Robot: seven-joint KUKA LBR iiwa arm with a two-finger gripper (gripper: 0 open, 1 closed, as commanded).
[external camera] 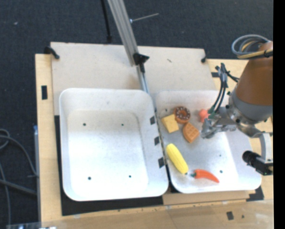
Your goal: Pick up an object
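In the right bin [238, 168] lie a yellow corn cob [177, 158], an orange carrot-like piece [207, 175], a yellow cheese block [170, 123], a brown waffle-like piece [190, 132], a brown doughnut [182, 113] and a small red-orange piece [203, 113]. My gripper [208, 129] hangs over the bin's right half, just right of the waffle piece and below the red-orange piece. The arm's orange band and grey wrist sit above it.
The left bin [109, 144] lies beside the right one, with a low divider between them. A grey metal pole [124, 27] slants down from the top to the bins' back edge. Cables run along the arm at right.
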